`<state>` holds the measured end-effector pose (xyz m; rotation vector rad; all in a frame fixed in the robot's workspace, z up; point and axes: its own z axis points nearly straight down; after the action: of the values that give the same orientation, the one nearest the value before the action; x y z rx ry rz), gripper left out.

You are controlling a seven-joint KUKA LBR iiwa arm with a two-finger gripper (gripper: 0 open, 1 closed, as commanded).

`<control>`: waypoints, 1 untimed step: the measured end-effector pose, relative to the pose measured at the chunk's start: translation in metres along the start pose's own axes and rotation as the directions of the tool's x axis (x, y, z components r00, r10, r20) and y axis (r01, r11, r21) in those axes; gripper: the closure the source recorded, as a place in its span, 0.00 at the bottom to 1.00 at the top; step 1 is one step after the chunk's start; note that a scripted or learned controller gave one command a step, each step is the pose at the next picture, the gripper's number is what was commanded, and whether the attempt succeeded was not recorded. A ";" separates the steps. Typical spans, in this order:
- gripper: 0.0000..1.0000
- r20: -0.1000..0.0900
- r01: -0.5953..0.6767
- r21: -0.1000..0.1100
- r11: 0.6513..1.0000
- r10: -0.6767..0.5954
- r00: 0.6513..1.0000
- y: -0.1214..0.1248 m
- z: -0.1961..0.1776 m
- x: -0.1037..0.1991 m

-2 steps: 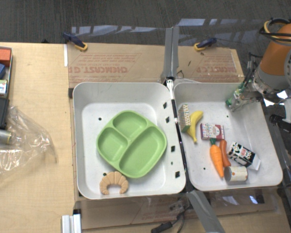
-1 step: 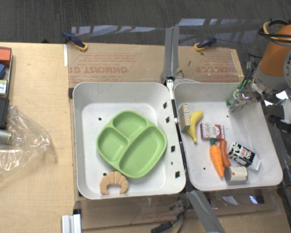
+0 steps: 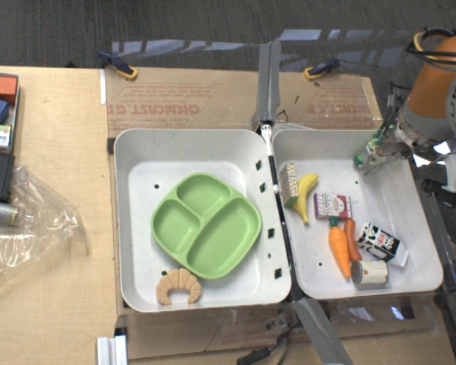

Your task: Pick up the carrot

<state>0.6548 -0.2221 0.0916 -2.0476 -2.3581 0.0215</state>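
The tapered orange carrot (image 3: 339, 252) lies near the front of the right white bin (image 3: 410, 280), touching a small red sausage-shaped piece (image 3: 352, 240), well forward and left of the pincer (image 3: 367, 158). The pincer hangs at the bin's far right corner; its tips look blurred, seemingly holding nothing, so released or clenched I cannot tell.

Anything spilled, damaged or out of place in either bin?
Nothing stands out. The carrot lies whole in the right bin among the other toy foods. The green plate and croissant sit flat in the left bin.
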 end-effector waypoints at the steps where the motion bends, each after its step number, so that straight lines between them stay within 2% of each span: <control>1: 1.00 0.001 0.003 0.003 1.000 -0.003 1.000 0.000 -0.006 0.000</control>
<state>0.6550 -0.2218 0.0979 -2.0433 -2.3601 0.0252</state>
